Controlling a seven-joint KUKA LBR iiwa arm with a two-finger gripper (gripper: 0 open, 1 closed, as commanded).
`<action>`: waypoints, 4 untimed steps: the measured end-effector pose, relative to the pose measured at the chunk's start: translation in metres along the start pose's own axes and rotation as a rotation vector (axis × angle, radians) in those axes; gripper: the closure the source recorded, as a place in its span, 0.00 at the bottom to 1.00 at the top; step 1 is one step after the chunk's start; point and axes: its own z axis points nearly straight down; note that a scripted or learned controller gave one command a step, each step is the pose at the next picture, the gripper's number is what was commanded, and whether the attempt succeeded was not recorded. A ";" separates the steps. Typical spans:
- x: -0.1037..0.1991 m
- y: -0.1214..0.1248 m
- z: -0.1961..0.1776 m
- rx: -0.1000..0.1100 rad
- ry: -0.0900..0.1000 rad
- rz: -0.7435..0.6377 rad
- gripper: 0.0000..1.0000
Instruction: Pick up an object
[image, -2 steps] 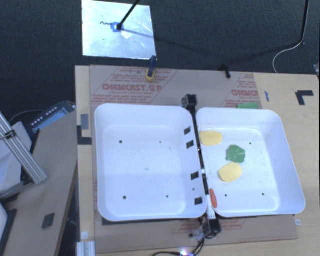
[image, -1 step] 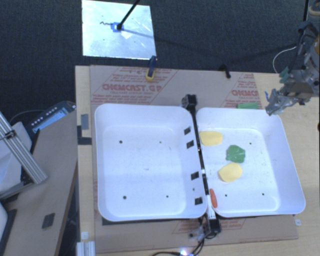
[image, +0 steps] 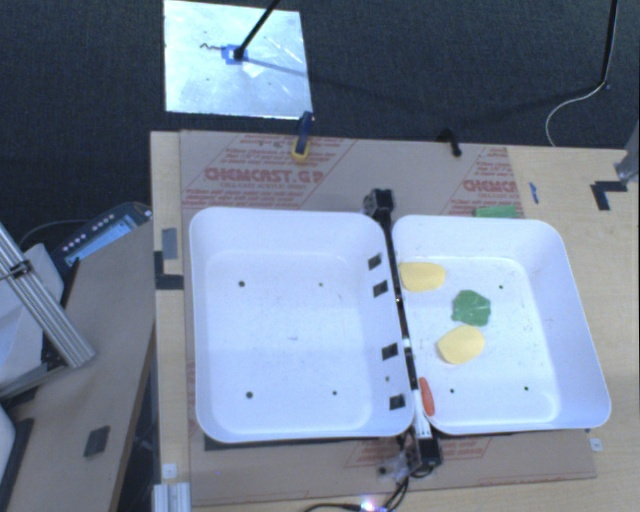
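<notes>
Several small items lie in the right bin (image: 560, 300). A flat yellow piece (image: 422, 276) rests near its upper left corner. A crumpled green piece (image: 471, 307) sits close to the middle, and a second yellow piece (image: 460, 345) lies just below it. A small orange-red item (image: 427, 396) lies against the bin's left wall near the front. The left bin (image: 290, 320) shows its bare white floor with a few dark dots.
A shiny metal plate (image: 237, 58) lies on the dark floor beyond the bench. A yellow clip (image: 301, 150) and green tape (image: 497, 211) sit on the cardboard behind the bins. An aluminium rail (image: 40, 310) slants at far left. A small grey part (image: 630, 165) shows at the right edge.
</notes>
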 end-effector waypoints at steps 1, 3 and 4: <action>0.008 -0.043 0.106 0.024 0.005 0.003 1.00; -0.085 0.057 0.060 0.009 -0.001 0.004 1.00; -0.015 0.056 0.206 0.028 0.009 -0.006 1.00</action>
